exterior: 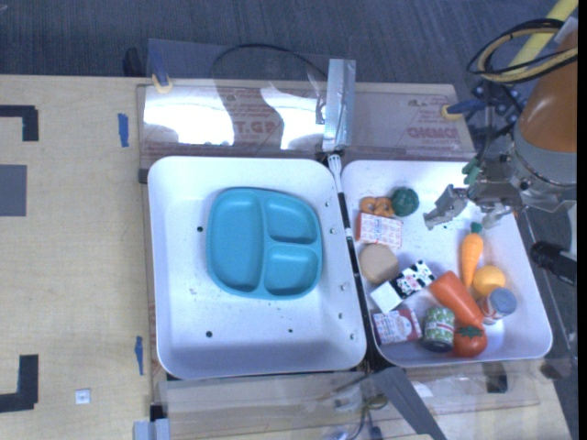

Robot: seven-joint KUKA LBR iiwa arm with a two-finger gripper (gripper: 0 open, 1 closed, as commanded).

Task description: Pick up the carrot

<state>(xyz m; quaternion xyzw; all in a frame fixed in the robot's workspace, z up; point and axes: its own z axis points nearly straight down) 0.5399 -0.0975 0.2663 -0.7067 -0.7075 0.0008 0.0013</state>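
From the overhead camera, my gripper point(470, 209) hangs in the upper right of the frame, over the top part of the right bin point(537, 337). My jaws stand spread apart with nothing between them. The carrot point(470, 253) lies just below them in the picture, a slim orange piece with its green tip pointing up toward me, close to the bin's right wall.

I judge the main risk to be the crowding. A yellow round piece point(489, 278) touches the carrot's lower end, and a fatter orange-red vegetable point(456, 299) lies just beside it at a slant. If I come down a little low in the frame I could close on the wrong orange thing, or pinch two at once. The carrot is narrow and tapered, so a grip near its tip could squeeze it out sideways. The near wall may also block one finger.

My wrist and arm are cut off by the frame's right edge. How high I am above the carrot is hard to tell from this slant. The blue plate point(264, 243) in the left bin point(174, 337) plays no part.
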